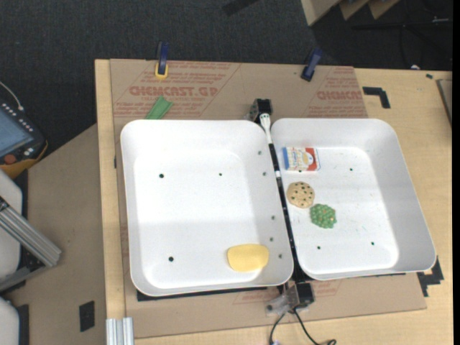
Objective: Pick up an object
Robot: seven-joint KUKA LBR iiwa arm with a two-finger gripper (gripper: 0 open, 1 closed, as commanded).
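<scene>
Whether my gripper is wide or narrow I cannot tell, and I can report nothing held in it.

Two shallow white bins sit side by side on a brown board. The right bin (411, 192) holds three small things close to its left wall: a small printed packet (299, 159), a round speckled cookie (300, 194) just below it, and a knobbly green lump (323, 215) beside the cookie. The left bin (131, 192) holds one smooth yellow oval (248, 257) near its front right corner.

All four look light. The cookie lies flat and probably offers little to pinch except its rim. The yellow oval looks rounded and possibly slippery; I would close across its short width. The green lump seems easiest, taken across its middle, its bumps giving grip.

The packet's print, blue, white and red, is too small to read. The board (215, 85) carries faded red lettering that seems to read "CHEMCAST GP", repeated at its far right.
</scene>
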